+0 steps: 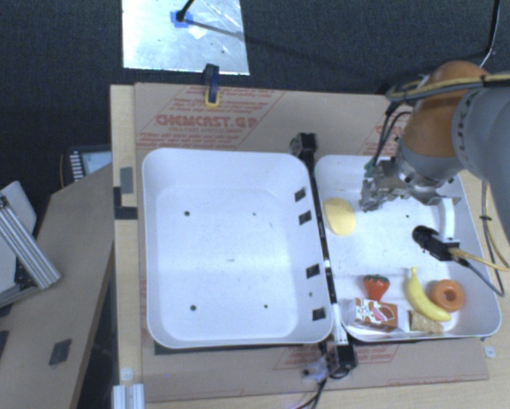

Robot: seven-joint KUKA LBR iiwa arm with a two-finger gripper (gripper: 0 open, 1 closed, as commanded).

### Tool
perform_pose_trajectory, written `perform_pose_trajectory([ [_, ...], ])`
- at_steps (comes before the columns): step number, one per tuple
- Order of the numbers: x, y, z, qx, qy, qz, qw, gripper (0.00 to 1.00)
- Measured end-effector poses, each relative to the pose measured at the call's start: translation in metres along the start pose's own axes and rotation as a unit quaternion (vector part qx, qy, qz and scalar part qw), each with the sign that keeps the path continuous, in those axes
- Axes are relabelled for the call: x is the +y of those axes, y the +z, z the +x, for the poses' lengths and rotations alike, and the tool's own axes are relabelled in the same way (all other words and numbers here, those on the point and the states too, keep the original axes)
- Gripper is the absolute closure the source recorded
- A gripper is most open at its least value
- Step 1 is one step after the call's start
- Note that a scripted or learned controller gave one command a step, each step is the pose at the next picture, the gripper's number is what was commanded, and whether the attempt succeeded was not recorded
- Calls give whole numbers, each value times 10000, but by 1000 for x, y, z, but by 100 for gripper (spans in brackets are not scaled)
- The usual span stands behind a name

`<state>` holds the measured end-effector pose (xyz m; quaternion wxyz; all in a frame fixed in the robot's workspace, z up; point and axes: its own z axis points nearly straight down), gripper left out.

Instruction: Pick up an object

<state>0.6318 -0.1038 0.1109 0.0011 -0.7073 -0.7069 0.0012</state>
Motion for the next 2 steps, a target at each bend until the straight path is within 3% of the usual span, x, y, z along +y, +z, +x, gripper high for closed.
perform_pose_trajectory([
  [1, 11, -79, 25, -1, -36, -65, 10000, 100],
  [2, -1, -73, 59, 5, -39, -17, 10000, 100],
])
